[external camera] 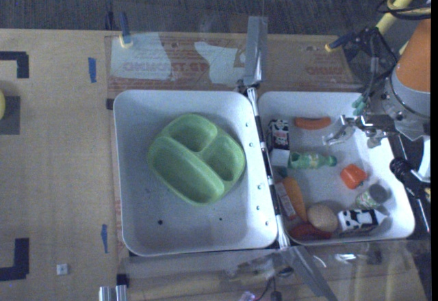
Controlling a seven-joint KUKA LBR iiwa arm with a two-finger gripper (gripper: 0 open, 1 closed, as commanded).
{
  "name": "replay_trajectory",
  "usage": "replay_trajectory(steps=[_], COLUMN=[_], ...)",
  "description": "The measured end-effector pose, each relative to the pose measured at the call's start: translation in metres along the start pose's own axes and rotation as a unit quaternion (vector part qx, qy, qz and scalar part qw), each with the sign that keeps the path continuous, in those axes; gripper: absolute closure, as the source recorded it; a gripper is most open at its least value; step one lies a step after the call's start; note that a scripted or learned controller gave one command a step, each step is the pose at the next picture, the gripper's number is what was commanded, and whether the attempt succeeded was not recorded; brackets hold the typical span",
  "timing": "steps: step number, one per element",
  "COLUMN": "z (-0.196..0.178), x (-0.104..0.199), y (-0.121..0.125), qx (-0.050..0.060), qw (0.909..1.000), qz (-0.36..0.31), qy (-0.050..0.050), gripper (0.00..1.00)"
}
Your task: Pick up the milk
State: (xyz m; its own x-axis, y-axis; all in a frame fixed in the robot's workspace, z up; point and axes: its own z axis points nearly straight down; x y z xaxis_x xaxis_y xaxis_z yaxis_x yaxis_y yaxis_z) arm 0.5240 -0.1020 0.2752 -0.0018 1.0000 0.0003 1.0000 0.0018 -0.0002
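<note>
Two shallow white plastic bins. Left bin [137, 224]: one green moulded three-compartment plate [196, 156]. Right bin [404, 221]: two cow-patterned milk cartons, one upright at 10 o'clock [278, 134], one lying at 5 o'clock [359, 220]. Grey arm [410, 98] enters at 3 o'clock; gripper [344, 130] low, jaws' opening cannot be told, nothing visibly held.

Soft, even light falls from above, somewhat cool and dim. The two white bins [130, 156] are the brightest areas, nearly washed out on their floors, with faint shading along the walls. The green plate [196, 156] casts a weak shadow. Clear sheeting at the far edge of the desk [55, 176] shows pale glare. The whole picture is slightly blurred; small things lack detail.
</note>
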Motion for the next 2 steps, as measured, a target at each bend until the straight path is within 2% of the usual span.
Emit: replay_trajectory(steps=[1,2], z=[0.081,0.091], x=[0.016,0.073], y=[0.060,0.092], qx=[0.001,-0.001], qw=[0.9974,0.9968], qz=[0.072,0.080], qy=[0.000,0.000], gripper=[0.00,0.00])
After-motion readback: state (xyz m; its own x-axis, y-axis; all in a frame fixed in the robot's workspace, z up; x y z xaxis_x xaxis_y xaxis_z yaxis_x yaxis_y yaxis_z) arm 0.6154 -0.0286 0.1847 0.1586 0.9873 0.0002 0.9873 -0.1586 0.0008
